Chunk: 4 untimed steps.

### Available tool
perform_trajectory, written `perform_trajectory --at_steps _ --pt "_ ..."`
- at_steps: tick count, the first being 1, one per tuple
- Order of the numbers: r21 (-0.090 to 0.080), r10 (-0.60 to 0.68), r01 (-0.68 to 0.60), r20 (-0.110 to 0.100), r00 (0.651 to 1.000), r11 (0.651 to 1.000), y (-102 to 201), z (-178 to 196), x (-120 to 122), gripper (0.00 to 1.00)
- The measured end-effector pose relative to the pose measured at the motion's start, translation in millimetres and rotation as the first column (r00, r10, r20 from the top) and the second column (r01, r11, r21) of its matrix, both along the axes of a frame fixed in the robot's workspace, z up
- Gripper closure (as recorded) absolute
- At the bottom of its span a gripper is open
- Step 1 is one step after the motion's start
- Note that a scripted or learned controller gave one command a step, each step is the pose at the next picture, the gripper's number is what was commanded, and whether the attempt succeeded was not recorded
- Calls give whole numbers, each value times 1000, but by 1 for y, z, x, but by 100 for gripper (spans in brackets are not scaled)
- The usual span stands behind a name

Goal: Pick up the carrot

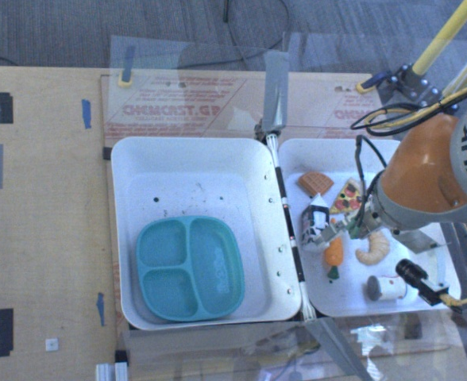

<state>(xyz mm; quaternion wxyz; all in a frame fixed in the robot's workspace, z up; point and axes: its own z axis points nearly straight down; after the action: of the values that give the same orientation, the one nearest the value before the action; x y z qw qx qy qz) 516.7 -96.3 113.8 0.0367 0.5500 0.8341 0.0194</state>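
Observation:
The carrot (333,252) is small and orange with a green tip. It lies in the right bin (436,308), near that bin's left-centre, pointing toward the front. My gripper (316,225) hangs just up and left of the carrot, close to it and apart from it. Nothing is seen held in it. The grey arm with its orange band (424,169) reaches in from the right and covers the back right of the bin.
Around the carrot lie a pizza slice (347,198), a brown waffle-like piece (316,183), a pale croissant shape (374,249) and a white cylinder (386,287). The left bin (186,165) holds a teal divided plate (190,268). Cables (392,117) run behind the arm.

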Motion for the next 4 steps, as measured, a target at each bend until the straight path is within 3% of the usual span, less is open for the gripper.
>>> perform_trajectory --at_steps 1,2,3,4 --pt "-3 63 -63 0 998 998 -3 0 -1 0" --pt "-26 290 -290 -3 957 957 -3 1 -1 0" --pt "17 -225 225 -25 974 974 -16 -1 -7 0" --pt "-13 54 -54 1 999 998 -14 -1 -12 0"
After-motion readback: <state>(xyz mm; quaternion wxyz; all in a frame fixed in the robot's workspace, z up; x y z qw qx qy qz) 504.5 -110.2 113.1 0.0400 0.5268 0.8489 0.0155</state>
